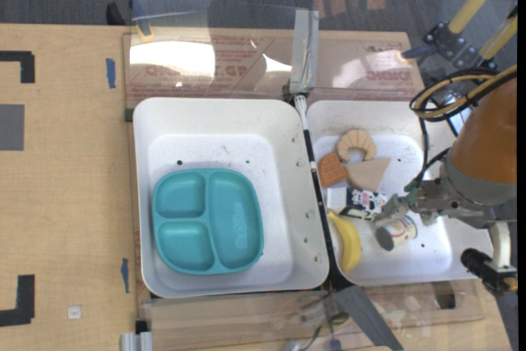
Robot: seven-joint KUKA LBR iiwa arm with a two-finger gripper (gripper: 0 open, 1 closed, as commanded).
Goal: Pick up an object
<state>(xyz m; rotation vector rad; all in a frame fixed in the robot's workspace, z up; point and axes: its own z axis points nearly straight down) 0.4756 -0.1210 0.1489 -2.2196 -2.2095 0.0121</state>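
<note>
The right bin [431, 259] holds several small objects. A tan croissant-shaped piece [356, 144] lies at the back, with an orange-brown waffle square [332, 169] and a beige wedge [368, 173] just in front of it. A black-and-white item [364, 201] sits mid-bin, and a yellow banana [348, 240] lies along the left wall. A small whitish cup [395, 233] lies on its side near the front. My gripper [404, 205] hangs low over the bin, between the black-and-white item and the cup, just above the cup.
The left bin [279, 136] holds a teal divided plate [208, 221]. A metal divider [304, 53] and clear panels stand behind the bins. The arm's orange band [493, 136] and cables cover the right bin's right side.
</note>
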